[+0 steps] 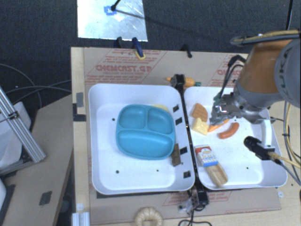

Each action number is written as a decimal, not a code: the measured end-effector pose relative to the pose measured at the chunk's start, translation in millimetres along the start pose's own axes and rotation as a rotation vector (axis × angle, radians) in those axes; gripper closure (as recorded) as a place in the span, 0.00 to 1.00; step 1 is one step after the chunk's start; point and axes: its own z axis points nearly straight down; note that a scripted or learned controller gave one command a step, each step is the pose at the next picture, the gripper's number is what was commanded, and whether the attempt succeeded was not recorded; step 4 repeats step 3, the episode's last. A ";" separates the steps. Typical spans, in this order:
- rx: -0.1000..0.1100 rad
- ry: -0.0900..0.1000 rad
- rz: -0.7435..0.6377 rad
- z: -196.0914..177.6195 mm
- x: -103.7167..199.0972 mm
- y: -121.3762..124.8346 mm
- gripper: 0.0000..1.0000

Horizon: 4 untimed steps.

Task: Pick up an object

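Nothing is lifted yet: the gripper (220, 115) hangs low in the right bin (270, 173) over an orange carrot (217, 125) beside the sausage (228, 130), grip unreadable from here.

Two bins (101, 140), one blue tray (145, 131)

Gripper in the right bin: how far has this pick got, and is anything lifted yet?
Done: the arm has reached into the right bin, with the gripper low over the carrot, beside the cheese wedge and sausage. In hand: nothing visibly between its fingers; every item appears to lie on the bin floor. Left: closing on an object and lifting it. The blue tray sits in the left bin.
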 end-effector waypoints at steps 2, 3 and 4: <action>0.001 0.000 -0.002 -12.3 3.4 2.2 1.00; 0.001 0.000 -0.006 1.9 13.0 -0.4 1.00; 0.001 0.000 -0.006 1.9 13.0 -0.4 1.00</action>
